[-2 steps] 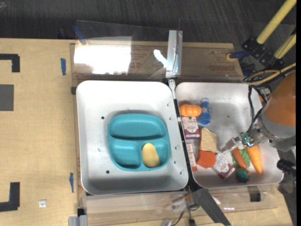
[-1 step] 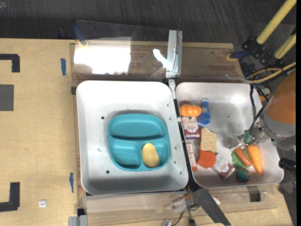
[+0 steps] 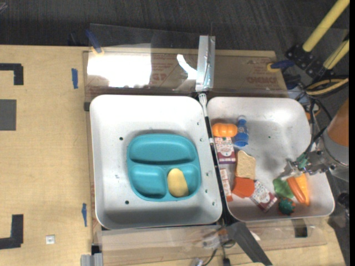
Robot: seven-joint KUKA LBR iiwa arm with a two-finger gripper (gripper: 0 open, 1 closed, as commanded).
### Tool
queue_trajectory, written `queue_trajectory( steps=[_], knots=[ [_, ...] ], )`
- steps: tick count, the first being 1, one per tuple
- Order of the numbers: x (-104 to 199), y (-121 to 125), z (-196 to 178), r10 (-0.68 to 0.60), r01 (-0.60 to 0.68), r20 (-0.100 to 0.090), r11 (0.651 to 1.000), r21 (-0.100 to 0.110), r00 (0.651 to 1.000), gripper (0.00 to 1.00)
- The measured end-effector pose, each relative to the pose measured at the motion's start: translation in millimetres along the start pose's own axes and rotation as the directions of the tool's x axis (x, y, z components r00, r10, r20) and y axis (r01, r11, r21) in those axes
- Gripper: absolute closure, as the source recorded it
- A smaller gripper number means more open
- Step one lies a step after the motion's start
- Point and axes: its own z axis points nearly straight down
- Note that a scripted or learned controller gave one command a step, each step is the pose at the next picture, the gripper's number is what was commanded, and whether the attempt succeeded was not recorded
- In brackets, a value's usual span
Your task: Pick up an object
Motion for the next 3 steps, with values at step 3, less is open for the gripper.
queue_trajectory(
  steps=[3],
  knots=[
    [116.0, 192.7, -38.6, 0.149, -0.149, -0.001, 0.989, 0.003, 0.989, 1.00]
  ],
)
